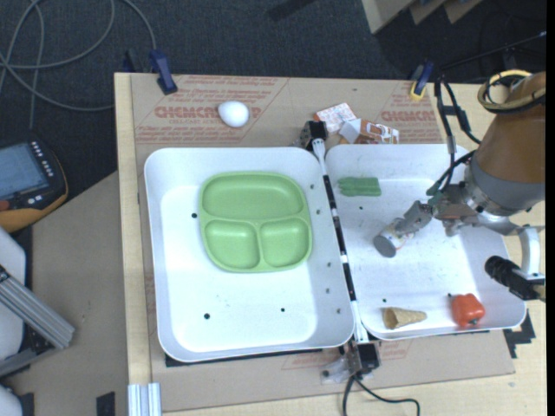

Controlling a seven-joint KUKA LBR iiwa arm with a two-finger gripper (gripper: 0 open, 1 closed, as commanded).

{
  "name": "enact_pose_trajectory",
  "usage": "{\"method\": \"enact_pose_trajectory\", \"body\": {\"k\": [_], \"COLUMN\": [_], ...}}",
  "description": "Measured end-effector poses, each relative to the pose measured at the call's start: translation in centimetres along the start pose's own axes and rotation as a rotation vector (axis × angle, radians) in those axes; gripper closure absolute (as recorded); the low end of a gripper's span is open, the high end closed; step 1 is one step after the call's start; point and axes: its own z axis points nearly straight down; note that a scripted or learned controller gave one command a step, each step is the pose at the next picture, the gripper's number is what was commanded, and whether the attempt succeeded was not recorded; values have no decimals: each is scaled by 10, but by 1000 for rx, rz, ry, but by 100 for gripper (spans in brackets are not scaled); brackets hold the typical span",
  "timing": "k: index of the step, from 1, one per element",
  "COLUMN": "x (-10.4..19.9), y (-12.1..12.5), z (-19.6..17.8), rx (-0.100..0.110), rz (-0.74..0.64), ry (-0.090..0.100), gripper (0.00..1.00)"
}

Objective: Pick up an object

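Nothing is picked up yet. The things that can be picked are lying in the right bin (486,258), on the right side of the frame. A green block (358,186) is seen near the bin's top left corner. A tan cone (403,317) is lying near the bottom edge, and a red-orange toy (467,309) is just to the right of it.

The gripper (388,241) is held low in the middle of this bin, between the green block above and the cone below. Its grey tip seems to be close to the bin floor, but the view is blurry there. Whether it is open or closed cannot be told. No thing is seen between its tips, so the pick is judged as not done. The grab and the lift are both left to do.

The left bin (173,258) is filled in the middle by a green tray (256,219) with three parts. A white ball (232,113) is lying on the bench (260,94) above it, at the upper left. Some small packets (351,124) are lying at the top, above the gap between the bins. Nothing is seen in the way of the three things, as they are well apart.
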Motion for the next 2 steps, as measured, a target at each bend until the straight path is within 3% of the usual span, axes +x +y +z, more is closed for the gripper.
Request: {"method": "enact_pose_trajectory", "body": {"k": [1,2], "x": [23,23], "y": [17,17], "z": [84,74], "rx": [-1,-3], "rz": [-1,0], "ry": [-1,-1], "gripper": [0,100]}}
